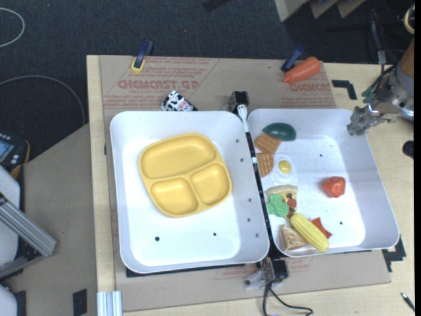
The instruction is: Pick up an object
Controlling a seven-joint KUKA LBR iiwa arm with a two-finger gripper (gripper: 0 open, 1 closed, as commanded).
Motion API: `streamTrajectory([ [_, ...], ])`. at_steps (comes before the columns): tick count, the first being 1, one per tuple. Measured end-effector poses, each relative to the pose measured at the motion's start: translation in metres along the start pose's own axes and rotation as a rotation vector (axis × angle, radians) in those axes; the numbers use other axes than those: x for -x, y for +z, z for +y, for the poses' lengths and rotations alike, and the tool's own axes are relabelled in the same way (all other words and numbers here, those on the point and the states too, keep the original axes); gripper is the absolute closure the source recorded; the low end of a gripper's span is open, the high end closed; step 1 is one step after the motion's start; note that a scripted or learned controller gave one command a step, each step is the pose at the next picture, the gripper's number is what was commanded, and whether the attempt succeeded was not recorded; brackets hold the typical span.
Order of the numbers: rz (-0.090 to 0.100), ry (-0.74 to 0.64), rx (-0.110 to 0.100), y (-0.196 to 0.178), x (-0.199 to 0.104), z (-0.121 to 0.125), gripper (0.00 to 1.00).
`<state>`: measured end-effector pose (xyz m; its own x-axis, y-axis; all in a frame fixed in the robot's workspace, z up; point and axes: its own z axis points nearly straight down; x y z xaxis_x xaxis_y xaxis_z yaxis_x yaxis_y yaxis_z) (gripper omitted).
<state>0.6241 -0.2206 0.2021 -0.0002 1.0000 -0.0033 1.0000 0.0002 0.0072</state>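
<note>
Presently the gripper [361, 120] is poised at the right bin's [368, 176] far right rim; its hold cannot be told. Toy food, including a red piece [334, 186], is left lying inside.

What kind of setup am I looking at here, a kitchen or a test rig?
Most likely a lab test bench, not a kitchen. Two white bins sit clamped on a cardboard sheet, the food is toys such as a plastic corn cob, and the gripper reaches in over carpet flooring.
</note>
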Motion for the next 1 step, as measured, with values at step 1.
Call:
streamTrajectory([
  [1,0.001,0.0,-0.001,-0.0252,0.0005,0.0013,1.0],
])
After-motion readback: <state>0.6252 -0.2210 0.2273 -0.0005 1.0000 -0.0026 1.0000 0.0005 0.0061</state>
